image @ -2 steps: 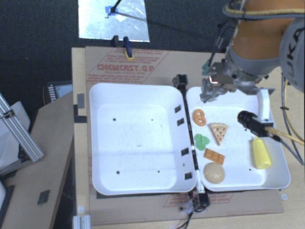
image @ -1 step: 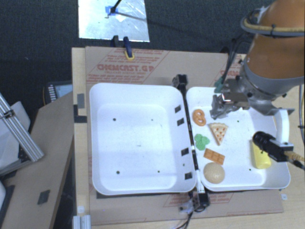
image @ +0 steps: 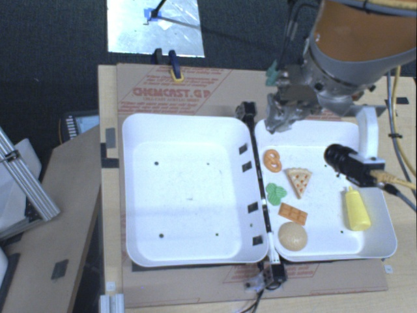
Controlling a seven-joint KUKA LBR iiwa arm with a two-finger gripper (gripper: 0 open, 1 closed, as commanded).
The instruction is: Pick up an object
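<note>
I see six small toy foods in the right white plastic bin [image: 378,240]. A little orange pretzel [image: 272,160] lies near the bin's top left corner. Just beside it is a tan waffle-like wedge with a red edge [image: 299,181]. Below the pretzel sits a small green leafy piece [image: 275,192], then a flat orange-brown chocolate-bar block [image: 292,212], then a round pale bun [image: 292,236] near the bottom edge. A yellow squeeze bottle [image: 357,209] lies on its side further right, well apart from the others.

The metal end effector [image: 279,119] hangs over the top left corner of this bin, just above the pretzel. Nothing is in it, and I cannot tell how its tips stand.

The left white plastic bin [image: 130,175] sits touching the right one on the cardboard-covered desk [image: 176,90].
</note>
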